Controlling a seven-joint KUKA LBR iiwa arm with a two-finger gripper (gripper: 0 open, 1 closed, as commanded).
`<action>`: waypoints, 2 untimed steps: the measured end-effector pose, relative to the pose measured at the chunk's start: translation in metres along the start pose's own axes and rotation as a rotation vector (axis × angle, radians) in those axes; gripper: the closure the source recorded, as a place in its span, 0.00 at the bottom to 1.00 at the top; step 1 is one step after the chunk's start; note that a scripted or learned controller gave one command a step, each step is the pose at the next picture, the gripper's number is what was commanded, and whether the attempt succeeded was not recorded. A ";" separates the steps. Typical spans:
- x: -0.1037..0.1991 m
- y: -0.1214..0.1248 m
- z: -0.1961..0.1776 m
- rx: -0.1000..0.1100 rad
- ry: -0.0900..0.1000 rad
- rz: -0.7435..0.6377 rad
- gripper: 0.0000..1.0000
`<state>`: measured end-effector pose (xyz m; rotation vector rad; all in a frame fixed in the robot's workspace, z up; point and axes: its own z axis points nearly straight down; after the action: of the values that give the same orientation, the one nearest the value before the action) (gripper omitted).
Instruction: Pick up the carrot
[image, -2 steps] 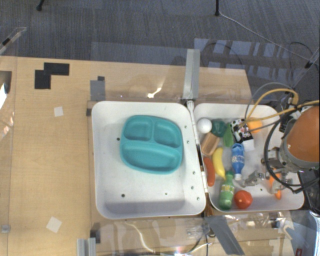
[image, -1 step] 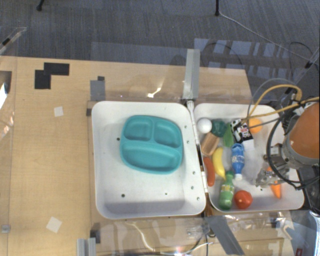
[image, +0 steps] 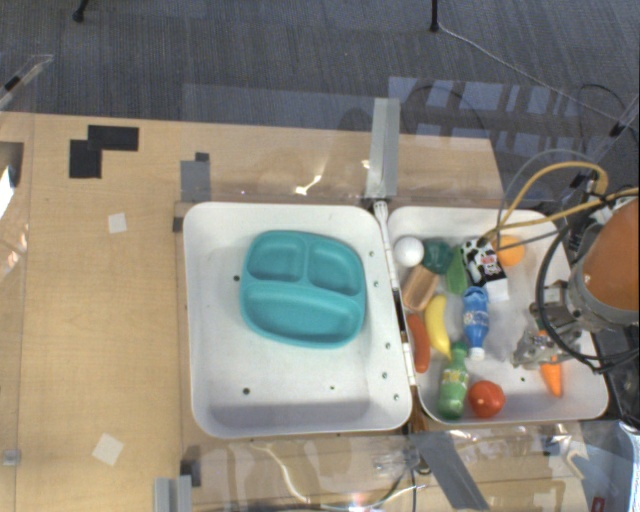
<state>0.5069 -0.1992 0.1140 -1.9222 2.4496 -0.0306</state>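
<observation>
While pincer hovers, carrot just beside

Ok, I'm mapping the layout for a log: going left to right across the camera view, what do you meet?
Teal divided plate → banana → water bottle → carrot, with the gripper beside it.

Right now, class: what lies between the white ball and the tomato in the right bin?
In the camera view, the banana and green bottle lie between white ball and tomato.
</observation>
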 end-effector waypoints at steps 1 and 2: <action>0.007 0.010 0.024 -0.020 -0.001 -0.635 1.00; 0.005 0.006 0.012 -0.012 -0.001 -0.631 1.00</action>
<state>0.4999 -0.2025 0.1014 -2.5986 1.7402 -0.0269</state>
